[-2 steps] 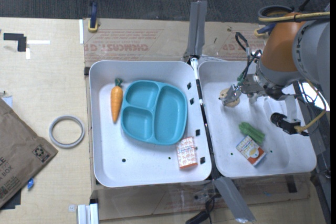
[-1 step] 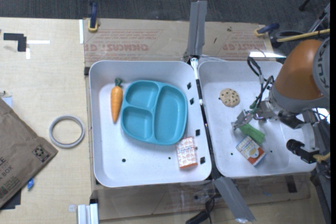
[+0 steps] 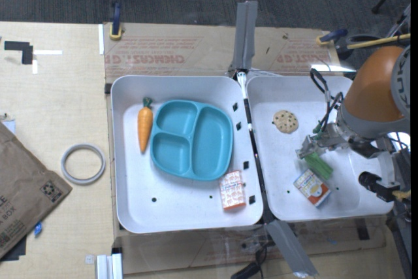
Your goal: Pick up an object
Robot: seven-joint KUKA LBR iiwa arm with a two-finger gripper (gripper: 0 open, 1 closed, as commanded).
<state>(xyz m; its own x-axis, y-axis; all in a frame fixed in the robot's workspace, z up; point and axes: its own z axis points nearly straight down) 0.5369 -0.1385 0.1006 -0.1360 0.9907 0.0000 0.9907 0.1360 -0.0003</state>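
In the right bin [image 3: 279,170] lie a round cookie [image 3: 285,121], a green block [image 3: 320,165] and a small colourful carton [image 3: 311,187]. My gripper [image 3: 312,148] hangs low over the bin's middle, right at the upper left end of the green block, which pokes out below it. The carton sits just in front of the block, and the cookie lies apart, up and to the left. The grey arm with its orange band [image 3: 379,91] reaches in from the right.
The left bin [image 3: 130,196] holds an orange carrot [image 3: 144,127], a blue divided plate [image 3: 192,139] and a small red and white box [image 3: 232,191]. A tape ring [image 3: 83,163] and a brown cardboard box [image 3: 19,196] lie on the bench at left.
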